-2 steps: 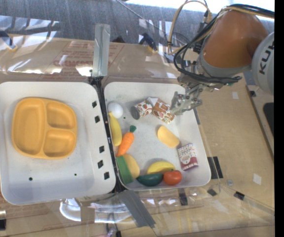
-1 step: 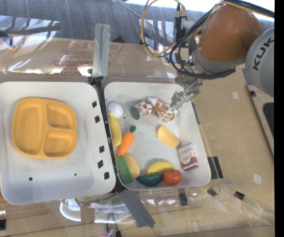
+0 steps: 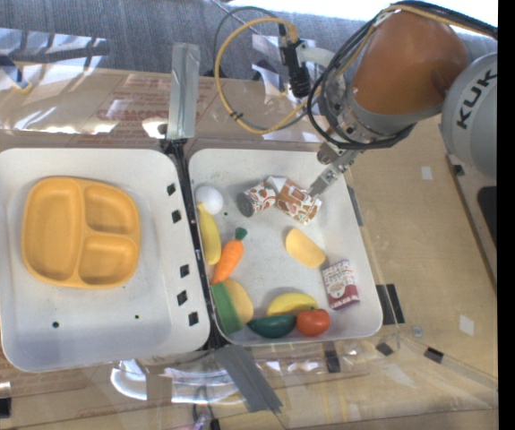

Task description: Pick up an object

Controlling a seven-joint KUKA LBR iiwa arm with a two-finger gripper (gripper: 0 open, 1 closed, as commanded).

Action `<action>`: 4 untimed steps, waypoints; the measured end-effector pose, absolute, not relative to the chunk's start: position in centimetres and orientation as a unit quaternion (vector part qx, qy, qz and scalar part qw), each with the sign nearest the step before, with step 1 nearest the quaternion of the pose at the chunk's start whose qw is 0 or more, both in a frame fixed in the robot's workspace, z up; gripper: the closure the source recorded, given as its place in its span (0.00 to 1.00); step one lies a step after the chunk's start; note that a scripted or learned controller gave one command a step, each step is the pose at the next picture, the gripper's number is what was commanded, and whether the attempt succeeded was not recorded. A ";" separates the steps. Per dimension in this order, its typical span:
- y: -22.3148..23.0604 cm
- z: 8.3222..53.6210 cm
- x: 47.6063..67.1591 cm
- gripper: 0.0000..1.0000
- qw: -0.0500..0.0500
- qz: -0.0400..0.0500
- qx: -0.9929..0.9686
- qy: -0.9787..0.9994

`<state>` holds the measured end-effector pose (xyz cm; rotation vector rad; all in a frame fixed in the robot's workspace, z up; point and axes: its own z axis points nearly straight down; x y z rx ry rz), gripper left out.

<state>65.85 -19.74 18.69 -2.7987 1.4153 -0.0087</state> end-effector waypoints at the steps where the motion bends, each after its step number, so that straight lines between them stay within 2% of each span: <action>1: -16.8 16.3 62.3 1.00 0.002 -0.004 -0.995 0.097; 2: -16.8 16.3 62.3 0.00 0.003 -0.005 -0.995 0.097; 3: -18.9 11.9 55.3 0.00 0.002 -0.001 -0.995 0.101; 4: -8.9 9.0 54.4 0.00 0.001 0.003 -0.990 0.142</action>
